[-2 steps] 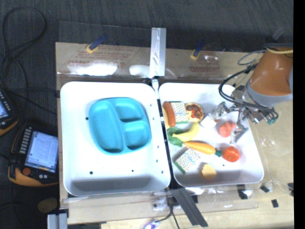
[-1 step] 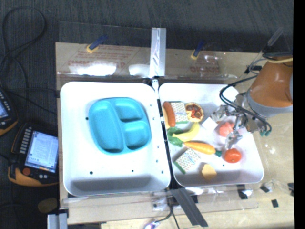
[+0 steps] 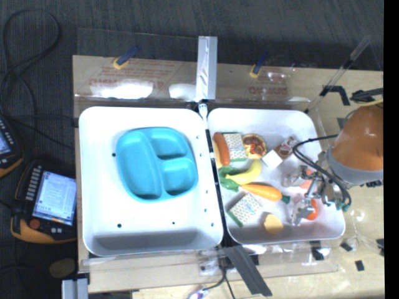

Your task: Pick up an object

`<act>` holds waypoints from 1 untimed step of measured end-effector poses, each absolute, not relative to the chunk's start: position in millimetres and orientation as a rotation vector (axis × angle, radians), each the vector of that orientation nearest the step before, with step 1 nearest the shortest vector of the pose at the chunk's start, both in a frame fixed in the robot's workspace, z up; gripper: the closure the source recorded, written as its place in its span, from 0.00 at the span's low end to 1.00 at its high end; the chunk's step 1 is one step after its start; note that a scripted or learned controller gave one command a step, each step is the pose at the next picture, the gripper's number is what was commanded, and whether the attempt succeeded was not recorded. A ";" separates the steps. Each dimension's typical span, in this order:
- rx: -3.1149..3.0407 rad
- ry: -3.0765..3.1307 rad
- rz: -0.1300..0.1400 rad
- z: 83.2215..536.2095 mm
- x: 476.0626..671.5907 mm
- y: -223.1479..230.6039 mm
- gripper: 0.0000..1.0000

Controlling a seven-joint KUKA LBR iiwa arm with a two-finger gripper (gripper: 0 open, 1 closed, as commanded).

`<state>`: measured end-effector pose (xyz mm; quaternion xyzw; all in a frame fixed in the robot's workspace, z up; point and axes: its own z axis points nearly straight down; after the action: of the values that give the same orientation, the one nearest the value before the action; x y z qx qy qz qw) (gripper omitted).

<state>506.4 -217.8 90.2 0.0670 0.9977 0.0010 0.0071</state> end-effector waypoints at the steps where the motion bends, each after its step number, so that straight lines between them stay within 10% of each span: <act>1: 0.211 3.117 -0.009 101.4 507.4 -220.4 1.00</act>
<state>507.4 -220.4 101.4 0.0675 0.9977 -0.0029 0.0088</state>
